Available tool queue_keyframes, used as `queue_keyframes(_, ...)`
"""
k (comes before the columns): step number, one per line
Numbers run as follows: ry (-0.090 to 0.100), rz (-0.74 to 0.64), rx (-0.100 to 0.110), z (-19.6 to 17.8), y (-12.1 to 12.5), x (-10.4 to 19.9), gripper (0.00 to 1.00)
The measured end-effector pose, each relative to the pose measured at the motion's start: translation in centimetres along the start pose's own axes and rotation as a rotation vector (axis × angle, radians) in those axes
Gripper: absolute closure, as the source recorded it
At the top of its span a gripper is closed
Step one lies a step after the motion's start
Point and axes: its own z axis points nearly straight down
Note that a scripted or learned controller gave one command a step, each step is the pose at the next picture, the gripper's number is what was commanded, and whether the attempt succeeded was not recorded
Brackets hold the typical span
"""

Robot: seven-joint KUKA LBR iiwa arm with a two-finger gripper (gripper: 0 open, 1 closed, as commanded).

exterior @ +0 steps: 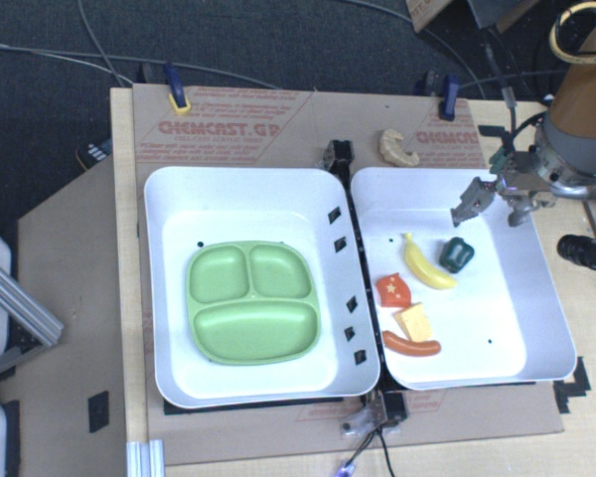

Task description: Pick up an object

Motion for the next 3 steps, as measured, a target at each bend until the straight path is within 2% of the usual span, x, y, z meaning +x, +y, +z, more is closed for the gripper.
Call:
queue_keyframes(1, -0.002, -0.003, -0.013, -0.7, 0.2, 0.0, 0.00)
queue_keyframes(2, -0.001, -0.002, -0.009, 4.2, -0.4, -0.7, 0.00)
queue_keyframes(3, -0.001, -0.003, -0.008, 9.8, 0.6, -0.7, 0.00)
